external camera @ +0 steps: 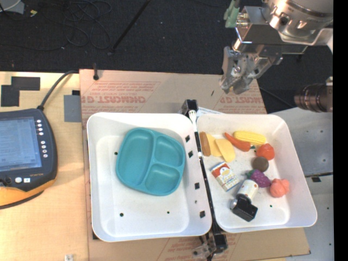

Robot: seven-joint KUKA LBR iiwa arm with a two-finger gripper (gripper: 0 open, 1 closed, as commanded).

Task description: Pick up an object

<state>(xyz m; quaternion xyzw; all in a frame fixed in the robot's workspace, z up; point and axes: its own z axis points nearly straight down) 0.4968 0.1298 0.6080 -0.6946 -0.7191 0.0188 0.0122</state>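
Note:
My gripper [234,85] hangs above the cardboard just behind the right bin [296,162], its fingers open with nothing between them. Below it in that bin lie a yellow corn cob [250,137], an orange carrot [236,142], a yellow cheese wedge [225,150] and a brown sausage [205,144]. Further forward are a red tomato [266,151], a brown ball [260,163], purple grapes [260,178], a pink lump [279,187], a small red-and-white carton [222,175], a white bottle [249,188] and a black block [243,209].
The left bin [103,200] holds a teal divided plate [151,161]. A black divider strip [199,167] runs between the bins. A teach pendant [24,145] with its cable lies on the bench at far left. Cardboard [141,94] underlies both bins.

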